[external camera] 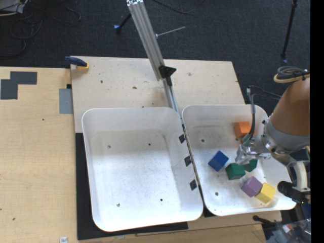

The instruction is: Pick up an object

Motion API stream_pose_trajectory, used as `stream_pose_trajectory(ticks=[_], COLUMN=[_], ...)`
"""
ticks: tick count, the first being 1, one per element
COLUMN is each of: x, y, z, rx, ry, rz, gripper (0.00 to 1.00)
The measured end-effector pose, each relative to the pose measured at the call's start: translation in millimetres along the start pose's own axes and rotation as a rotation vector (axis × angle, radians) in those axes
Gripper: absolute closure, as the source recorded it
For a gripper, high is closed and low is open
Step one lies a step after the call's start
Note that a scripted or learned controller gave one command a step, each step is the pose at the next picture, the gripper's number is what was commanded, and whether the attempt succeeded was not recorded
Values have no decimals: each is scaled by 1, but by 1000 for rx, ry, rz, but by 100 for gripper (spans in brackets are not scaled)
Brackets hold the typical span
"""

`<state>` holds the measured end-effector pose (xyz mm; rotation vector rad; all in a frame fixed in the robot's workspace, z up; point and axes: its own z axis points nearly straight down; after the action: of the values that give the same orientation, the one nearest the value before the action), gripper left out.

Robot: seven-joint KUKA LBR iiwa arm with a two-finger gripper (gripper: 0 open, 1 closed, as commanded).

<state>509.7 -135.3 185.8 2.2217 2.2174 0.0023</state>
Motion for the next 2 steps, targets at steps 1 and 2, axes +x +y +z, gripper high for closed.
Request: stream_pose_trajectory(ticks=[1,2], x=[-1,42], y=[1,13], z=[-52,-45], rx=[0,6], ry=[0,3], rz=[-3,-5], gripper=[100,100])
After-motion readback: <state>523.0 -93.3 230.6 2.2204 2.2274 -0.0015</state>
